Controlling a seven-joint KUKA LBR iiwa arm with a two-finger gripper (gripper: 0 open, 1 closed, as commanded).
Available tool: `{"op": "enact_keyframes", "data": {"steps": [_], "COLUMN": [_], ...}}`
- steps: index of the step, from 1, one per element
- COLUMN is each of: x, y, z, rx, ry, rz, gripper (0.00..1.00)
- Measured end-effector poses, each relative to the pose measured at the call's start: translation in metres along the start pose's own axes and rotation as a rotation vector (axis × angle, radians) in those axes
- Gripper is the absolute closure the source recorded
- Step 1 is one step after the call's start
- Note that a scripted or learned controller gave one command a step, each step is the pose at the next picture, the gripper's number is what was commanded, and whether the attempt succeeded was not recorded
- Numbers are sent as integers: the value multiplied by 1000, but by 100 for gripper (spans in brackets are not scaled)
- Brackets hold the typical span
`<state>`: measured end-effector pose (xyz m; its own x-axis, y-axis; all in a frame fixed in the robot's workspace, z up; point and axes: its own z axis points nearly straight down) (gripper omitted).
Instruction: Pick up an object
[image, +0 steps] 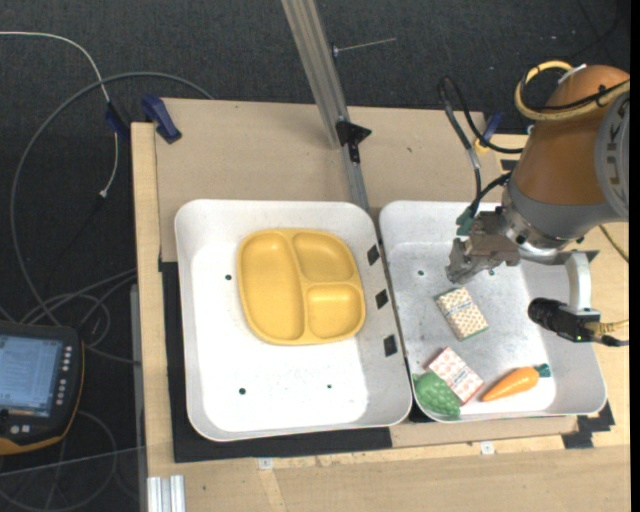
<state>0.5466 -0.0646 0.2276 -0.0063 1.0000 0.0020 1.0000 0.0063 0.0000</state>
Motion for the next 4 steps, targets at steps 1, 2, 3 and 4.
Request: {"op": "enact_keyframes", "data": {"steps": [1, 2, 3, 4], "x": [52, 103, 156, 151], "y": [11, 34, 51, 51], "z": [-10, -18, -25, -25], "rx": [-2, -3, -2, 0], "ry": [1, 0, 1, -2], "rz": [-1, -1, -1, 5], "gripper": [100, 100, 100, 0]}}
